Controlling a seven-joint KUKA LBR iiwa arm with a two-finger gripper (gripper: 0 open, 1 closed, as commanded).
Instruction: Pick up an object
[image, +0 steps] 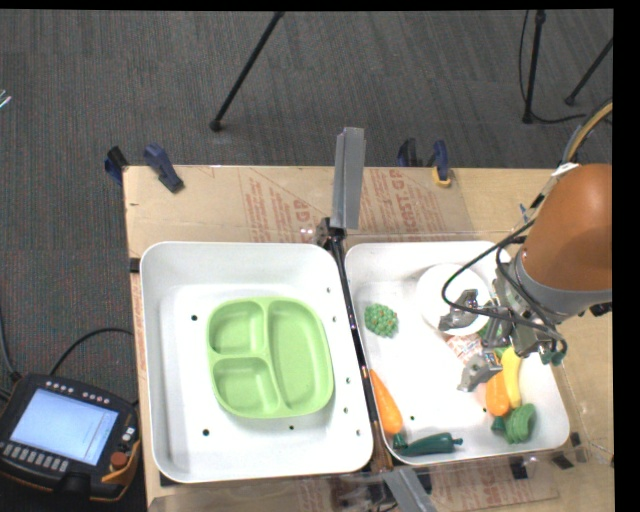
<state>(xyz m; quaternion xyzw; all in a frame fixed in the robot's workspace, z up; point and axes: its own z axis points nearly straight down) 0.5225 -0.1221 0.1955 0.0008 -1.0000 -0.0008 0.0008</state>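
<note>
At 3 o'clock in the camera view the arm comes in from the right edge, orange band up top, grey wrist below, cables looping off it, tilted down into the right bin. Gripper sits over the bin's right half, at about 4 o'clock from bin centre; can't tell how the pincer stands, metal parts and cabling clutter it too much, and nothing is clearly seen between the tips. Pickable stuff all lies in the right bin: yellow banana-like piece and orange piece just beside the gripper at its 5 o'clock, touching each other; green leafy item below them near the bin's 5 o'clock corner. Red-and-white packet lies partly under the gripper hardware. White round plate at 11 o'clock from the gripper, partly covered by the wrist. Green broccoli-like ball at 9 o'clock, well apart. Carrot along the bin's left wall at 7 o'clock, dark green pepper against the front wall at 6 o'clock. Left bin holds a green divided tray, three compartments. Teach pendant on the floor at frame's 8 o'clock.
</note>
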